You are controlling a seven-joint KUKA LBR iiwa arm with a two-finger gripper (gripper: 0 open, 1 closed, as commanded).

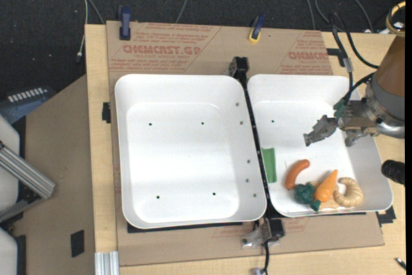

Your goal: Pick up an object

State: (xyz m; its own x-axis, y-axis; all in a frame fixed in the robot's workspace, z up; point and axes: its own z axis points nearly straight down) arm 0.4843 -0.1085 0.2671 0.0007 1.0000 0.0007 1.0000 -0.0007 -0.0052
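Observation:
Several small objects lie in the near part of the right bin (290, 96). An orange sausage-shaped piece (297, 172) sits left of a toy carrot (326, 186), whose green leafy top (309, 194) points toward the front rim. A tan curled pastry-like piece (348, 192) rests at the right of the group. A flat green block (268, 164) lies against the bin's left wall. My gripper (317, 133) hangs over the middle of the right bin, above and behind these objects, with nothing visible between its fingers.
The left bin (135, 90) stands beside the right one, a black divider clip (239, 66) at their far junction. Blue (124, 21) and yellow (256, 28) clamps hold the cardboard at the back edge. Cables trail behind the bench.

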